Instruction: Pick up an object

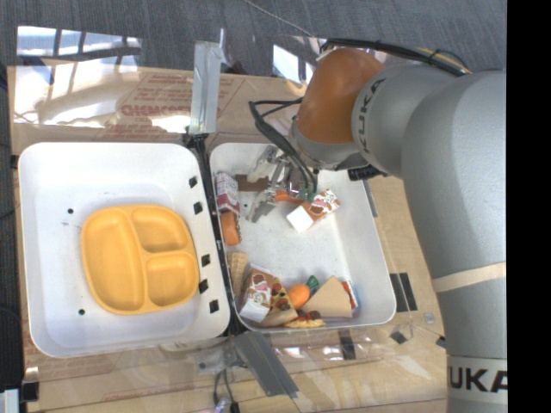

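Hand [274,188]: low in right bin [362,256], upper part, metal fingers [258,206] splayed apart, released; nothing seen between them.
Arm [413,127]: grey w/ orange band, reaches in from right, covers bin's top right corner.
Nearest things: white carton [312,210] w/ red print just beside hand on its right; red-white packet [227,193] at bin's left wall; orange piece [230,228] just below packet.
Other things: heap along near wall, incl. cone [238,267], printed box [261,297], small orange [299,295], tan wedge [330,299].
Progress: early, by the look of it. Hand down among things but no grasp shown; nothing lifted.
Left to do: close on one item, prob. carton or packet, then raise it clear.
Left bin [43,231]: holds yellow tray [138,257], three compartments, flat, near centre.
Worktop [387,213]: pale wood, bins side by side, touching at middle, black clips along seam.
Surround: brown cardboard [146,101] behind bins, glare patches on it, tape strips [263,364] at front; dark carpet [103,7] beyond.
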